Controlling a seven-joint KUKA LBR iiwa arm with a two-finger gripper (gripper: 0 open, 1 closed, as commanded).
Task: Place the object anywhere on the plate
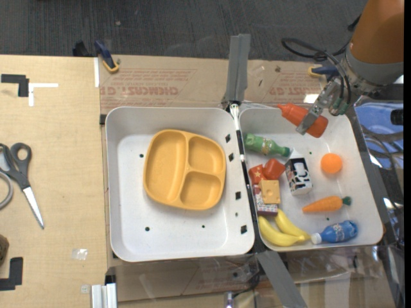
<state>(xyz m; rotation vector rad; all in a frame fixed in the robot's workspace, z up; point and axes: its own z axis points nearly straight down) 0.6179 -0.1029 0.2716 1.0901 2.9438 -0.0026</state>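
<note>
The yellow three-compartment plastic plate (185, 169) is lying in the middle of the left white bin (122, 191), and every other thing is being placed against it here. To its right, across the divider, the right white bin (363, 185) is carrying the toys. The pincer (319, 115) is hanging over that bin's far edge, up and to the right of the plate, and it is clenching the orange-red toy ketchup bottle (300, 117), which is tilting between its fingers. Nearest the plate a green toy bottle (265, 145) is lying, with a yellow toy banana (280, 230) lower down. An orange toy ball (331, 163) and an orange toy carrot (326, 203) are sitting farther right of the plate
</note>
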